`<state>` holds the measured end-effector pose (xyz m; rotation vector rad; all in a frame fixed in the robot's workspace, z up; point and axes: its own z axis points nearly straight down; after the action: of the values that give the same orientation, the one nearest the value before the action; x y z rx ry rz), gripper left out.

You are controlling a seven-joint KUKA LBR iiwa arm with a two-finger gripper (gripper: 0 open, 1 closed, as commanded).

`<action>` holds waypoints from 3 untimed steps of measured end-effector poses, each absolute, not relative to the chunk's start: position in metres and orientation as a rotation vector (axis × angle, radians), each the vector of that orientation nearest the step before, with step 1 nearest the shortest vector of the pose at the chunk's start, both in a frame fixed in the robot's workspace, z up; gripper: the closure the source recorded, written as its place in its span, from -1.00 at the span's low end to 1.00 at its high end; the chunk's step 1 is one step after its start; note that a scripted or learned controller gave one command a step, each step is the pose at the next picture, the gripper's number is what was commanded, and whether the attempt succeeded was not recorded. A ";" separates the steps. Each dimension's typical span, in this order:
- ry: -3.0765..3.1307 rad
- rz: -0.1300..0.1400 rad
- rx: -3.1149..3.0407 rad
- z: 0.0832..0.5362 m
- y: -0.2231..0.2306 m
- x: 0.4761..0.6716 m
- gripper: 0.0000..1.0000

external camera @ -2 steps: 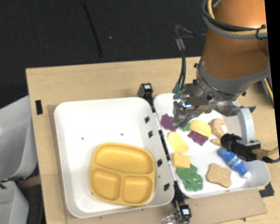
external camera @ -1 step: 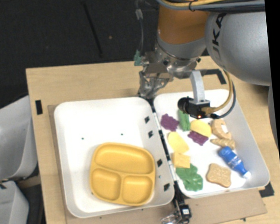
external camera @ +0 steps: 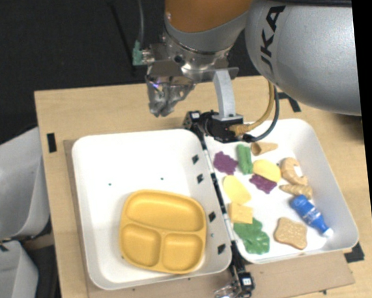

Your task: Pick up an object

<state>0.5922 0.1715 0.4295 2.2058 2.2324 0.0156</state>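
Note:
My gripper (external camera: 163, 105) hangs over the bench just behind the far rim of the left bin (external camera: 87, 207), with nothing visibly held. A yellow compartment plate (external camera: 161, 231) lies in that bin's near half. The right bin (external camera: 326, 164) holds several small toy foods: a purple piece (external camera: 225, 163), a green piece (external camera: 244, 158), a yellow piece (external camera: 266, 169), a blue bottle (external camera: 309, 213), a slice of bread (external camera: 291, 232) and a green leafy piece (external camera: 253, 238). The gripper is well away from all of them, up and to the left.
The arm's grey body and orange band fill the top right above the right bin. More toy foods sit there: a cone (external camera: 264, 147), a tan pastry (external camera: 293, 175), a second purple piece (external camera: 263, 183), yellow pieces (external camera: 236, 189). The wooden bench (external camera: 51, 112) surrounds both bins.

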 end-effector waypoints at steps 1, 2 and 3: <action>2.221 -0.011 2.226 0.382 0.142 0.532 1.00; 2.235 -0.026 2.222 0.216 0.188 0.485 1.00; 2.223 0.032 2.210 0.527 0.219 0.498 1.00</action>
<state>0.4983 0.2191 0.5273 2.2098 2.2226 0.0316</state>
